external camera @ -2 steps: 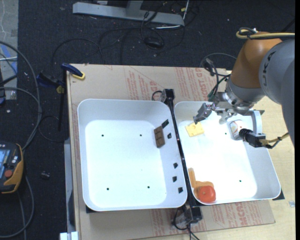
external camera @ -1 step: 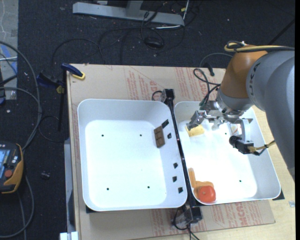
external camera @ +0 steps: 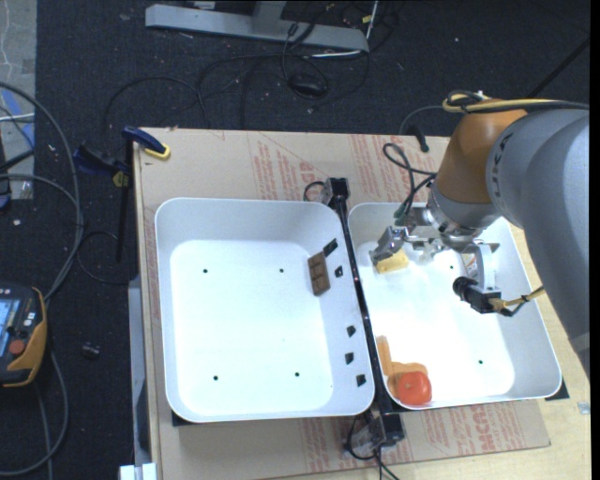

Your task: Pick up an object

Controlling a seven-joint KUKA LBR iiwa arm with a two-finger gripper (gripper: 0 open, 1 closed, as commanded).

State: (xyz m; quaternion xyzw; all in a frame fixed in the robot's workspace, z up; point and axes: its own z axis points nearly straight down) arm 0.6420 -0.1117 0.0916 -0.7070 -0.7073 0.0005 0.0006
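Around me the floor (external camera: 84,84) is dark carpet, speckled with pale flecks. Black cables (external camera: 187,80) loop across it beyond the far edge of my bench (external camera: 244,159), whose top is brown cardboard with red printing. A grey metal bar (external camera: 253,23) lies on the floor at the top of the view. A blue and yellow clamp (external camera: 141,142) grips the bench's far left corner. Down at the left edge, a handheld controller (external camera: 21,333) with an orange rim rests on the carpet, a cable running to it. Light is even, with soft shadows.
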